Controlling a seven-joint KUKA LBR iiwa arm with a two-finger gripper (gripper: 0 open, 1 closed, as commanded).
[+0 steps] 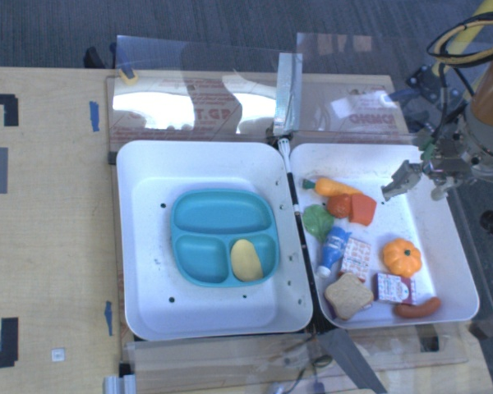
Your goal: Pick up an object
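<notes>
A pale wooden surface [49, 245] fills the left and centre of the frame, carrying two shallow white bins side by side. The left bin [140, 220] sits at centre and holds a blue divided tray [205, 220]; a yellow potato-shaped piece [246, 260] lies in the tray's lower right compartment. The right bin [452, 261] sits just beside it, toward the right of the frame, and holds a scatter of small toy foods.

The grey arm [476, 121] comes in at the upper right, and its gripper [419, 180] hangs over the upper right part of the right bin with its two fingers spread apart and nothing between them.

Below and left of the gripper lie a carrot [335, 188], then a red block [362, 209] touching an orange-red piece. A green vegetable [316, 220] rests near the bin's left wall, with a blue bottle [334, 248] just under it. A small white carton [357, 257] sits beside the bottle. A slice of bread [348, 295] lies at the lower left of the bin. An orange pumpkin [402, 256] sits to the right, a red and white packet [392, 287] below it, and a sausage [416, 308] at the bottom.
</notes>
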